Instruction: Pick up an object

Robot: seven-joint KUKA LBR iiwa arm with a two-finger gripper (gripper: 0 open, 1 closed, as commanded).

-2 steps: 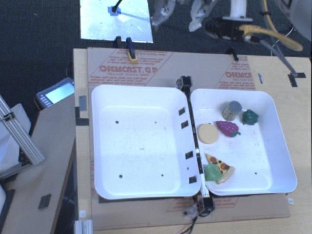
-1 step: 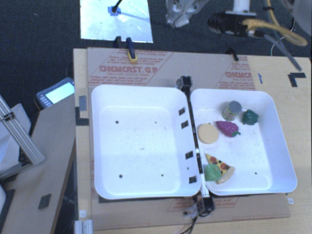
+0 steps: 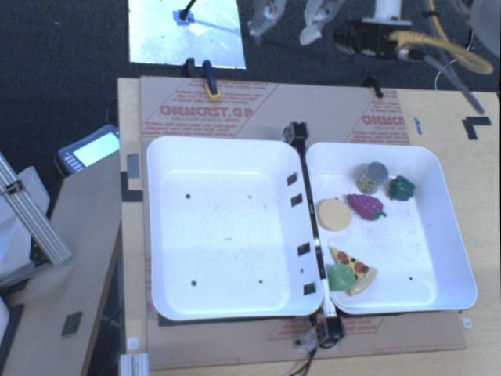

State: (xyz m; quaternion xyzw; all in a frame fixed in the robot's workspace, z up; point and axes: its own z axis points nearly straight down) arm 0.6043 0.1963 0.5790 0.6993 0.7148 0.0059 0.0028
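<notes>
The right bin holds several toy foods. A small grey-lidded can stands near its back, with a dark green piece to its right. A purple grape bunch lies in front of the can, and a tan round cookie sits left of it. A pizza slice and a green apple-like piece rest at the front left corner. My gripper hangs open high at the top of the view, well behind both bins, with nothing between its fingers.
The left bin sits beside the right one, joined by a black-clipped divider. A yellow clamp holds the brown board at the back. A shiny metal sheet lies behind. A phone-like device rests at left.
</notes>
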